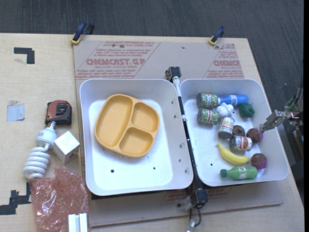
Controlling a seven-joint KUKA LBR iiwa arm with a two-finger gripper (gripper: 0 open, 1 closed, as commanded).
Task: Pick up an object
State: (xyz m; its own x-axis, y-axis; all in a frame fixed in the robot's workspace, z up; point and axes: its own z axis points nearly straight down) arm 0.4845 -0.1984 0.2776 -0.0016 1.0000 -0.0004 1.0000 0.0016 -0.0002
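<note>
bins (pixel 91 129) white | divided tray (pixel 127 124) yellow-orange | banana (pixel 231 155) yellow | bottle (pixel 240 173) green, white label | bottle (pixel 233 100) blue, white label | cans (pixel 208 100) green-labelled | bulb (pixel 39 151) white spiral | cube (pixel 66 145) white | tape measure (pixel 59 112) black, orange | clamps (pixel 79 33) blue, yellow | bench (pixel 34 86) tan

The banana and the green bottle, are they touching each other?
Cannot tell. In the camera view the banana lies just above the green bottle in the right bin, and the banana's right tip comes very near the bottle's top, but no clear contact or gap shows.

One fixed camera looks down at a slant on both white bins (pixel 87 129) from above.
</note>
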